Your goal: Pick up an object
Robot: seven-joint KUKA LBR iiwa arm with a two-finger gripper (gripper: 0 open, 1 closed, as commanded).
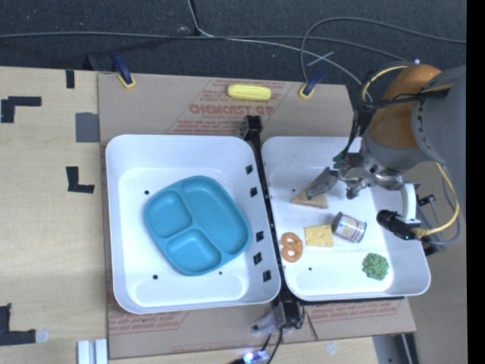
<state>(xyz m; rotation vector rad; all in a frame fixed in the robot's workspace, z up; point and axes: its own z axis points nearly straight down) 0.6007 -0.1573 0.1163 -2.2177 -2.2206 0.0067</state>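
The right bin (394, 285) holds a tan wedge (309, 199), a yellow cheese square (319, 236), a pretzel (291, 246), a small metal can (349, 227) lying on its side and a green broccoli piece (375, 265). My gripper (338, 186) hangs over the upper middle of this bin, open, its fingers spread apart. The left finger's tip (322, 183) sits just above and to the right of the tan wedge. Nothing is between the fingers.
The left bin (121, 165) contains a blue divided plate (197, 224). A yellow corn-like toy (248, 92) lies on the cardboard behind the bins. Cables loop near the arm (402, 120) at the right.
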